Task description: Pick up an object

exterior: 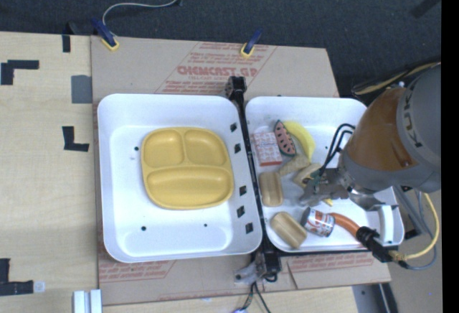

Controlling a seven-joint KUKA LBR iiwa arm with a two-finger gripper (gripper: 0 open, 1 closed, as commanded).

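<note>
Gripper (318,188): seen low in the right bin, at the end of the arm reaching in from the right; its opening and any hold cannot be told, since the tips are lost among the clutter.
Arm (401,136): grey, with an orange band above the wrist, lying over the right bin's far right side.
Left bin (115,182): white and shallow, just beside the right bin.
Right bin (315,105): white, loaded with small objects.
Yellow plate (188,166): three compartments, set flat in the middle of the left bin.
Banana (301,136): yellow, near the right bin's upper middle.
Red packet (266,146): flat, printed, just left of the banana.
Watermelon slice (285,138): found between the packet and the banana.
Upper bread roll (270,188): tan, near the bin's left wall.
Lower bread roll (287,229): tan, at the bin's front.
Can (319,222): lying on its side, just below the gripper.
Orange carrot (344,221): just right of the can.
</note>
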